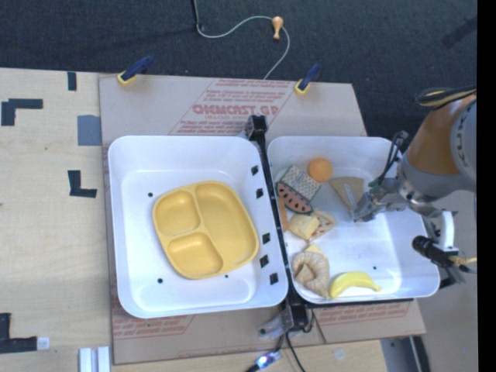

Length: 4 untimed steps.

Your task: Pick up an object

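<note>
White plastic shows bare beneath the gripper, which hangs low inside the right bin near its far-right part. Whether it is released or clenched I cannot tell. Nothing is seen held, so by my judgement the pick is not yet done: the approach looks made, while the grasp and the lift are left.

Closest to the pincer is a tan wedge-shaped piece, just beside it on the side toward the bin's far wall; I judge this the likeliest target, though the task names no particular thing. A little beyond that sits the orange ball. Out to the pincer's side, toward the divider between the bins, lie a pale crumpled piece, a watermelon slice and a grey checkered block, all clustered together.

Toward the bin's near wall, well apart from the pincer, rest a croissant and a yellow banana, near each other.

Farthest off, across the divider, the left bin carries a yellow sectioned plate.
</note>
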Motion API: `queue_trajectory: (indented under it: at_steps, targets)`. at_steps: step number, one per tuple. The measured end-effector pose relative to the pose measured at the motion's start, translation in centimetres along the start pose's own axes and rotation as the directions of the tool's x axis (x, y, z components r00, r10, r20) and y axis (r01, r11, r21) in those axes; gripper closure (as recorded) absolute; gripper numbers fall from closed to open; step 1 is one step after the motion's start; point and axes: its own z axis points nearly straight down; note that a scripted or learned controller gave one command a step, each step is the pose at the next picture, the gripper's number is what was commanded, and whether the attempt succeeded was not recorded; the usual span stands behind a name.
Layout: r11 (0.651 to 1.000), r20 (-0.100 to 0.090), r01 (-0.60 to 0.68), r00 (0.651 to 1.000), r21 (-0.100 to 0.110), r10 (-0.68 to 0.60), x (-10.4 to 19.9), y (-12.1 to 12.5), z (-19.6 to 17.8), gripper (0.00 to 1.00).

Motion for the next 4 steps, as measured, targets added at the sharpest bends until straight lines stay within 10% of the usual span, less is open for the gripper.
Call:
queue_trajectory:
  at_steps: [2,4]
  targets:
    - [1.000,-0.001,-0.001,1.000,-0.002,0.001,0.1,0.5,-12.6,1.00]
    - [1.000,-0.002,0.003,1.000,0.002,-0.003,5.3,2.8,-12.4,1.00]
